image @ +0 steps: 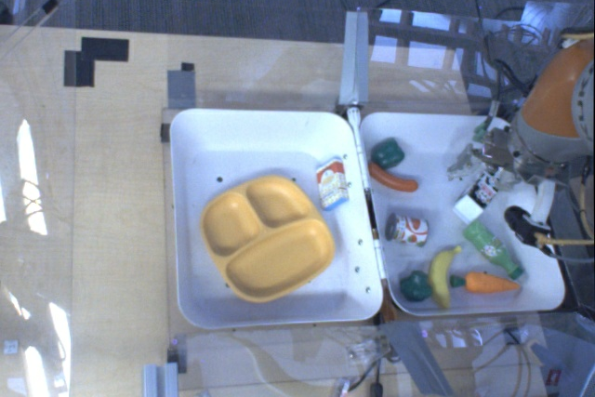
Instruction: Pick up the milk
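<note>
The milk [332, 184] is a small white carton with red and blue print. It lies in the left bin [195, 200] near that bin's right wall, just beside the upper right rim of the yellow divided plate [268, 237]. My gripper [481, 174] hangs over the right side of the right bin [437, 133], far to the right of the milk and not touching it. The grey wrist with its orange band [561, 88] rises behind it.
The right bin holds a green pepper [387, 152], a sausage [394, 180], a can [407, 230], a banana [442, 274], broccoli [416, 285], a carrot [490, 283] and a green bottle [493, 248]. Cables lie behind the bins.
</note>
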### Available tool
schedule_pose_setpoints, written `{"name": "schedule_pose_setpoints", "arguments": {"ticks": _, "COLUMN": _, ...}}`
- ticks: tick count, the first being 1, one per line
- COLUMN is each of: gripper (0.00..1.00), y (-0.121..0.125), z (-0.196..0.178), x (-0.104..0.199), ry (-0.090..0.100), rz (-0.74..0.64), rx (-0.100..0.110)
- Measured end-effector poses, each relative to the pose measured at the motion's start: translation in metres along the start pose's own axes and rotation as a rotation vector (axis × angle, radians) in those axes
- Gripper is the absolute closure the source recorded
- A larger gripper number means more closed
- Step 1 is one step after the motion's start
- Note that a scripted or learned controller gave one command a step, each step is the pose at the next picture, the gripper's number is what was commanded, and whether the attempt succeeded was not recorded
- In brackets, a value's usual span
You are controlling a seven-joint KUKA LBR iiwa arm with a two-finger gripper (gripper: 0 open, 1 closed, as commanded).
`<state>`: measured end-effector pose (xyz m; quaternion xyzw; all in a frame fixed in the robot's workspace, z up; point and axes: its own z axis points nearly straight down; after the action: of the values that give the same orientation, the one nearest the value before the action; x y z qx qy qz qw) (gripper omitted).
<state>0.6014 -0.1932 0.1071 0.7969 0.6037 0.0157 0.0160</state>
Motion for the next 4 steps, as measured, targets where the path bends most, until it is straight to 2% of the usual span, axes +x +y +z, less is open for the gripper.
{"name": "schedule_pose_setpoints", "arguments": {"ticks": 1, "gripper": 0.0, "y": 0.001, "z": 0.0, "x": 0.0, "ry": 0.0, "rz": -0.071, "rx": 0.002}}
{"name": "schedule_pose_setpoints", "arguments": {"ticks": 2, "gripper": 1.0, "y": 0.007, "z": -0.014, "x": -0.001, "ry": -0.008, "rz": -0.077, "rx": -0.017}}
{"name": "schedule_pose_setpoints", "arguments": {"ticks": 3, "gripper": 1.0, "y": 0.061, "z": 0.025, "x": 0.037, "ry": -0.006, "rz": -0.002, "rx": 0.038}}
{"name": "schedule_pose_setpoints", "arguments": {"ticks": 4, "gripper": 0.0, "y": 0.06, "z": 0.025, "x": 0.035, "ry": -0.008, "rz": 0.0, "rx": 0.041}}
